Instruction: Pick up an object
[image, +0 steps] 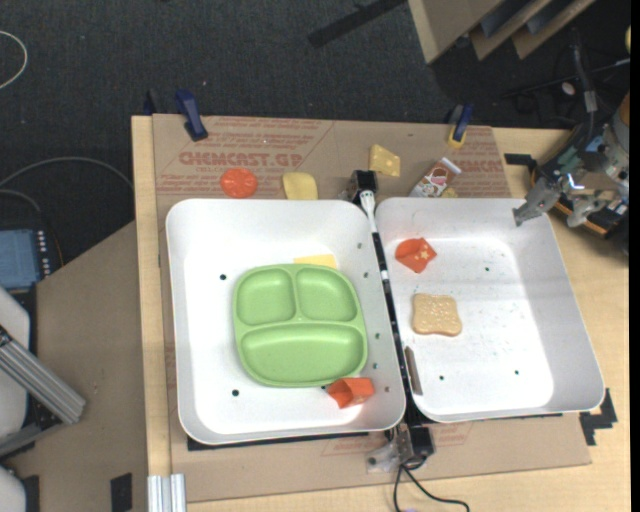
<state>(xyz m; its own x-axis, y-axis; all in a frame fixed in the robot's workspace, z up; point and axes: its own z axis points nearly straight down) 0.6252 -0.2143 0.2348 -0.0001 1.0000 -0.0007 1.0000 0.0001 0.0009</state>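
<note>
Desk (100, 330) carries a brown board with red print along its far edge. Two shallow white bins sit on it side by side, touching along the middle seam: left bin (195, 300), right bin (540, 320).

Left bin: big green divided plate (298, 325) with three compartments, roughly centered. A pale yellow flat piece (316, 261) sticks out from under the plate's far rim. An orange block (350, 391) sits at the plate's near edge, touching or just beside it.

Right bin: tan toast-shaped piece (437, 315) lies flat in the left-center part; red chunk (416, 254) sits just beyond it, near the seam, apart from the toast. Both are loose on the bin floor.

Arm comes in at the upper right; tool (535, 200) hangs over the far right corner of the right bin, well apart from the toast and the red chunk. Nothing seen between its fingers; spread or together — cannot tell, too small and cluttered.

On the board behind the bins: orange round item (239, 183), yellow lump (299, 186), yellow wedge (385, 160), small red-and-white packet (433, 180). Blue clamps (190, 113) at the board's far edge.
</note>
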